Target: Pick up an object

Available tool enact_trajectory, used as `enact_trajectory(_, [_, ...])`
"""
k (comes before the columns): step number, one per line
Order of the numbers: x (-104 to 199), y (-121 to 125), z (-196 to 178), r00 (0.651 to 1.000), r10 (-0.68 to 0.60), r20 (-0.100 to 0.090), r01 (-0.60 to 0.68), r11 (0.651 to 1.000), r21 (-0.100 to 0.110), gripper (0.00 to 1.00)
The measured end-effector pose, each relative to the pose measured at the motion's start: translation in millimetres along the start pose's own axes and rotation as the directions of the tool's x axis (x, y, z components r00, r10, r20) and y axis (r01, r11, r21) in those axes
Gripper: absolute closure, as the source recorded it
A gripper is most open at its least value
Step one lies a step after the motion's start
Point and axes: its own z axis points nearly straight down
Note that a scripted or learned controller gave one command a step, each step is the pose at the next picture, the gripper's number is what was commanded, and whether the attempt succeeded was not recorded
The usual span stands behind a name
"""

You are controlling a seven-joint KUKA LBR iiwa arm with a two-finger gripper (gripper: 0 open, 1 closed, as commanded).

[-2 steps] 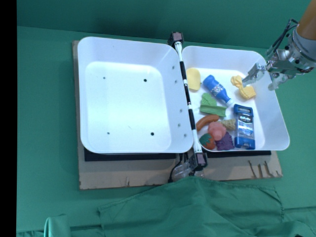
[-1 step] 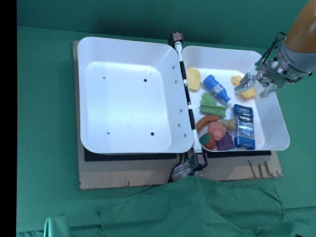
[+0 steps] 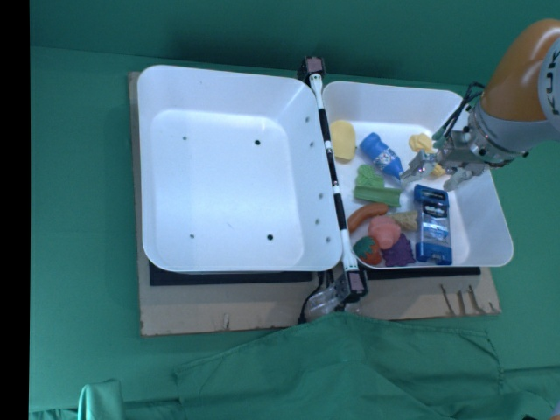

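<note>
green cloth near edge | right bin (crowded): blue packet, purple grapes, blue bottle | gripper spread apart above far-right toys, grasping nothing

Left white bin sits on a cardboard sheet over the green table. Crumpled green cloth lies along the near edge.

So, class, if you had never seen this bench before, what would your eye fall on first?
Probably the heap of bright toys in the right bin: a blue bottle, a yellow piece, a blue packet. Next, the orange-banded arm entering from the right, its gripper hovering above that heap. The left bin is a big plain white expanse.
</note>
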Motion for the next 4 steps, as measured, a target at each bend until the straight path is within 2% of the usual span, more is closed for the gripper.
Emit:
enact_trajectory(1, [-2,4,33,1.000,-0.001,0.006,0.001,1.000,-0.020,0.00])
enact_trajectory(2, [-4,7,17,1.000,0.002,0.010,-0.002,0.999,-0.035,1.00])
enact_trajectory(3, [-6,7,-50,1.000,-0.002,0.003,0.002,1.000,-0.015,1.00])
enact_trajectory(4, [-7,5,-96,1.000,-0.001,0.003,0.002,1.000,-0.013,1.00])
